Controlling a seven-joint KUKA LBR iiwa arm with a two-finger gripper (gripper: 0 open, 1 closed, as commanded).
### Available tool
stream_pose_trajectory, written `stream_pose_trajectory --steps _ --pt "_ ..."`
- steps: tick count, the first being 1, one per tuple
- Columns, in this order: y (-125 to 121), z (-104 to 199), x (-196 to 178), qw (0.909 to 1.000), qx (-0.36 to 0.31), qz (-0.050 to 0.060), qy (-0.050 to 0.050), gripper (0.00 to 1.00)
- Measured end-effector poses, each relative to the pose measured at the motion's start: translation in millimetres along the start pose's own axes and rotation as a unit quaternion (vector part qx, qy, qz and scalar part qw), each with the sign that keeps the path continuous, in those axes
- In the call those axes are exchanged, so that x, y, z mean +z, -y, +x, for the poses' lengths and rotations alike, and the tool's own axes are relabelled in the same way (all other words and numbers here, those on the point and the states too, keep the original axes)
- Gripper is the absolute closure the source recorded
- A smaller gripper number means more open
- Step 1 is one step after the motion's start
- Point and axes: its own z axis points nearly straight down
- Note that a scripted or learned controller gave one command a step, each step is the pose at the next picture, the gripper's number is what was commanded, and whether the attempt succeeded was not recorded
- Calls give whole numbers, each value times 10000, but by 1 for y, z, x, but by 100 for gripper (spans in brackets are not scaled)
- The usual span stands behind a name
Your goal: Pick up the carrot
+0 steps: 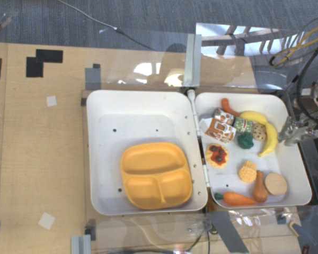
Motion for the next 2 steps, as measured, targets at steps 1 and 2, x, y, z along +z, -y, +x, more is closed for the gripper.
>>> stream_pose_trajectory --steps 1,2 --pt "-39 32 46 9900 -1414 -20 -1 100" --pt "-50 38 -37 9043 -4270 10 -1 100"
